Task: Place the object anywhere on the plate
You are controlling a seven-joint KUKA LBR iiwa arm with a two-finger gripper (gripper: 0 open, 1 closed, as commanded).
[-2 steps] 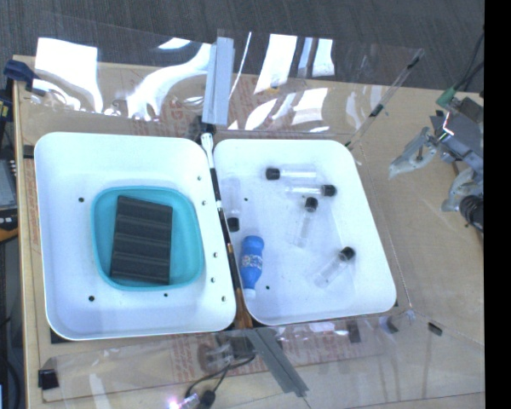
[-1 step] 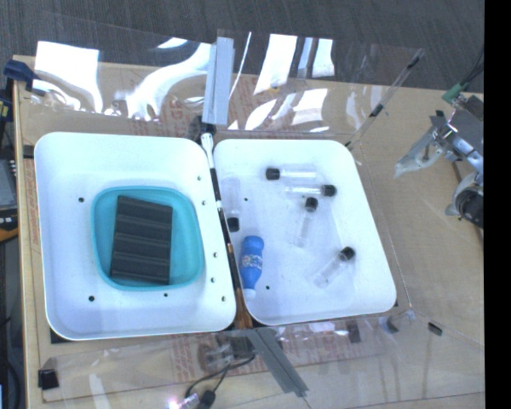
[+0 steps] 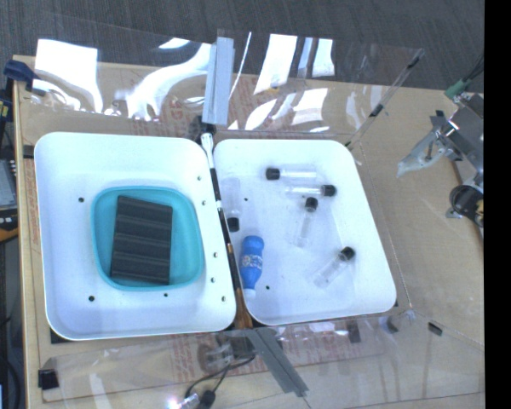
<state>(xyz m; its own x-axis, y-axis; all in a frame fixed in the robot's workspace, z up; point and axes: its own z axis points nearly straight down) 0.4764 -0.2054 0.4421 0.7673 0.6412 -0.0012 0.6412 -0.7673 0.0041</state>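
Observation:
A square teal plate (image 3: 186, 244) sits in the middle of the left white bin (image 3: 61, 186). A dark grey ribbed block (image 3: 142, 239) lies flat on the plate, a little left of its centre. In the right white bin (image 3: 370, 254) lie several clear vials with black caps (image 3: 294, 175) and a small blue bottle (image 3: 251, 262) near the bin's left wall. My gripper (image 3: 427, 152) hangs off the bench's right side, outside and to the right of the right bin, with nothing seen in it.
Clear acrylic panels stand along the back of the bench and reflect light (image 3: 272, 66). A grey metal bar (image 3: 219, 79) rises behind the gap between the bins. Cables and a bracket (image 3: 264, 356) lie at the front edge.

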